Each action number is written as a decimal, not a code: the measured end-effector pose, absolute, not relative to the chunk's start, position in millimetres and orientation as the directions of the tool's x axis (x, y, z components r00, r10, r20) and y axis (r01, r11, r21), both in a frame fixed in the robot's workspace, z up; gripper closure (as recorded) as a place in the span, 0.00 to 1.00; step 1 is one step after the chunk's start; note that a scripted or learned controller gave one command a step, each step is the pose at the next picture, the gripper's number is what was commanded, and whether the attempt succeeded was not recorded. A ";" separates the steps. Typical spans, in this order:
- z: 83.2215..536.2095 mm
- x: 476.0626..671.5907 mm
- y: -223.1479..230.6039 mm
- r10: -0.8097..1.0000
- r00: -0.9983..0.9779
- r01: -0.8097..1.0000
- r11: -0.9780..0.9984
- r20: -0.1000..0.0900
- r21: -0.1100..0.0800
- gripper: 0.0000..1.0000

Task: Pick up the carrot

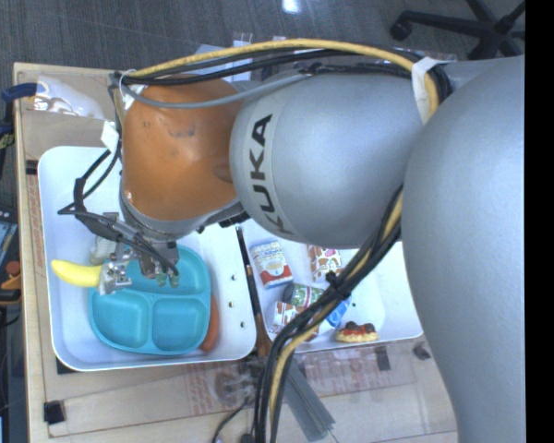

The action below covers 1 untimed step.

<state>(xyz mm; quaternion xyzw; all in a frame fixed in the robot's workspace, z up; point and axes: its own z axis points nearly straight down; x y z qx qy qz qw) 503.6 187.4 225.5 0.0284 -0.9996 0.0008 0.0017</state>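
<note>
My end effector (138, 264) hangs over the blue tray (157, 314), its opening hidden; the carrot (210, 326) lies wedged beside it.

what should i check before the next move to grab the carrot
1. Carrot located: ok, an orange sliver along the right edge of the blue tray, mostly hidden.
2. Gripper over the carrot: not ok, it sits above the tray's upper left corner.
3. Gripper grasping anything: cannot tell.
4. Neighbours: not ok, the carrot is wedged between the tray and the left bin's right wall.
5. Banana out of the way: ok, left of the tray.
</note>
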 end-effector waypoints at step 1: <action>190.8 504.8 83.5 -0.596 -0.803 -0.596 0.803 0.004 0.002 1.00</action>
